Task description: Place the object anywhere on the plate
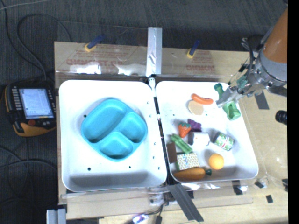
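Note:
The blue plate (114, 127), divided into three compartments, lies in the left bin (70, 171) with nothing on it. The right bin (247, 164) holds several toy foods, among them a red sausage (202, 98), a beige disc (196, 108) and a green can (224, 141). My gripper (225, 99) hangs over the right bin's far right corner, just right of the sausage. Its two green fingers (232, 111) stand apart, open, with nothing between them.
More toys crowd the right bin: purple grapes (194, 124), a green cucumber (181, 143), a white block (201, 139), an orange (215, 161), a patterned box (188, 161) and a long orange piece (190, 173). A pendant (30, 107) lies left of the bench.

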